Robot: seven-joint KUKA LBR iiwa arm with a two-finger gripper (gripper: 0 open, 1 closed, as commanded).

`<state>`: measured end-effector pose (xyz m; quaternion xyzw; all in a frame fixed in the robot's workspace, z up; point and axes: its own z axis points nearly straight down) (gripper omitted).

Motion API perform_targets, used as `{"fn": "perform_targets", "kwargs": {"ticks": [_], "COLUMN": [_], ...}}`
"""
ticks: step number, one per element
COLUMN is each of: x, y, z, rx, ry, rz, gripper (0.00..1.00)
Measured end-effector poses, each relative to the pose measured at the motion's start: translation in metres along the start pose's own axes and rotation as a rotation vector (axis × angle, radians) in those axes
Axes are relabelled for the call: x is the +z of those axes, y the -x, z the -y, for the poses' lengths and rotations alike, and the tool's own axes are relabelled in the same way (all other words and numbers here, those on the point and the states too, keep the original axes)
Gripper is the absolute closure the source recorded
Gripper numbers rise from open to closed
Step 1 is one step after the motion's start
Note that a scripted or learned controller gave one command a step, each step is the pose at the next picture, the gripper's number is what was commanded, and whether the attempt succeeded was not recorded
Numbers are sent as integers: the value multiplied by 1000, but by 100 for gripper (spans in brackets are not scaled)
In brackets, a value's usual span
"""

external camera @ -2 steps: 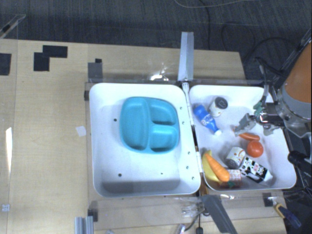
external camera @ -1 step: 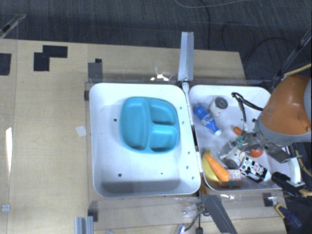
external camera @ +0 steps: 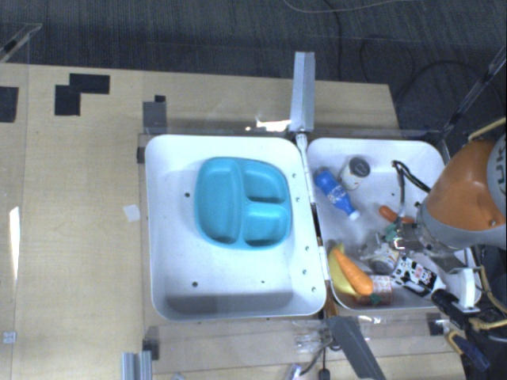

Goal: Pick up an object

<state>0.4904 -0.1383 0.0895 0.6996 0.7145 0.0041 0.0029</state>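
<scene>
Gripper (external camera: 394, 244) low in right bin (external camera: 428, 155), over clutter — jaws' state impossible to tell | likely targets close under it: carrot (external camera: 354, 273), banana (external camera: 339, 275); blue bottle (external camera: 335, 194) farther back | left bin (external camera: 170, 212) holds blue divided tray (external camera: 242, 201) — probably the drop side.

**No legible writing anywhere**

Nothing in the view can be read. The blue bottle (external camera: 336, 194) in the right bin (external camera: 432, 153) carries a pale label, and a small white card with dark marks (external camera: 413, 274) lies near the gripper (external camera: 394, 240) (both too small and blurred to make out letters or numbers).
</scene>
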Motion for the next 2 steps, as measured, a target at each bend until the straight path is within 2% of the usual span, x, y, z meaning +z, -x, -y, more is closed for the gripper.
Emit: {"fn": "perform_targets", "kwargs": {"ticks": [1, 2], "x": [-12, -133], "y": [-1, -36], "z": [-4, 0], "rx": [-2, -20], "ry": [12, -3], "rz": [3, 3], "gripper": [100, 100]}}
